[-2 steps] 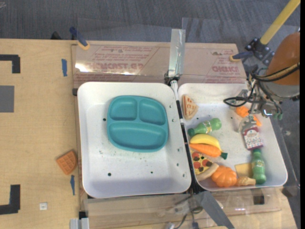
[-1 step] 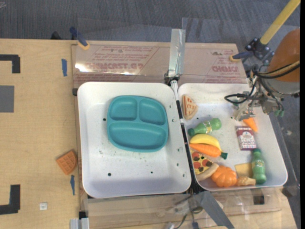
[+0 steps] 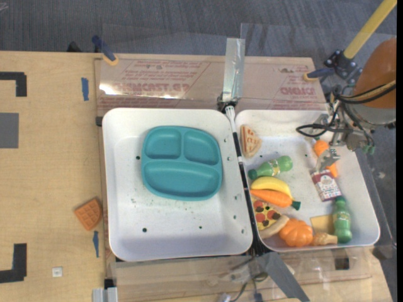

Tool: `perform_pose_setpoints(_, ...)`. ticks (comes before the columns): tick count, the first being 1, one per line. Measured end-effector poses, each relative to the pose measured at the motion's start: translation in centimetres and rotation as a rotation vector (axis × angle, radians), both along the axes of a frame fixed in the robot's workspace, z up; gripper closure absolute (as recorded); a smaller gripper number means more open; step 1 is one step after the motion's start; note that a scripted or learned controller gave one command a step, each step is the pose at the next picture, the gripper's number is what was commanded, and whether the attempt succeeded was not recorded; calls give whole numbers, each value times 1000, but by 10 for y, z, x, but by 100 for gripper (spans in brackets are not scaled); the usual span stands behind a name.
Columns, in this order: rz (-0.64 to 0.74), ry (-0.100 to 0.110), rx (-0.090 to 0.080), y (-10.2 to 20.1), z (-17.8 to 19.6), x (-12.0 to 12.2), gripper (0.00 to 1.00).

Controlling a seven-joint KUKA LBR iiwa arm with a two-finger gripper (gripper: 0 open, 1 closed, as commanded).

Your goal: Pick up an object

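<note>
The arm is cut off by the frame's right edge, so just its orange band, some dark cables and the gripper (image 3: 329,156) show. The fingertips are small and tangled with orange and grey bits, and I cannot tell whether they are apart or closed, or whether anything sits between them.

The arm reaches in from the upper right and leans down over the right bin (image 3: 371,197), with the gripper hanging above its upper right part.

Just below the gripper lies a small carton (image 3: 326,186) with a dark red label, near the bin's right wall. Farther down the same wall stands a green bottle (image 3: 342,222). To the left of the gripper, well apart, lie a second green bottle (image 3: 277,166), a banana (image 3: 271,184) touching a carrot (image 3: 274,197), a pizza slice (image 3: 267,214), a small pumpkin (image 3: 297,233) and a waffle piece (image 3: 250,141).

The left bin (image 3: 119,187) holds a teal divided plate (image 3: 182,162). Another waffle (image 3: 89,213) lies on the bench to the left.
</note>
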State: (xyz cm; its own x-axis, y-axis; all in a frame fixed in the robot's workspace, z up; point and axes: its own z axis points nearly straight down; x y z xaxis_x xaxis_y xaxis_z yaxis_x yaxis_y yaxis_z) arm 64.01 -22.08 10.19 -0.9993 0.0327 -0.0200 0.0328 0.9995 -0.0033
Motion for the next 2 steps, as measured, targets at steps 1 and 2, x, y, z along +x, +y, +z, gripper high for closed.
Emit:
perform_pose_setpoints(1,-7,0,-1,-1,-9,3,0)
perform_pose_setpoints(2,-5,-8,-3,0,3,6,100)
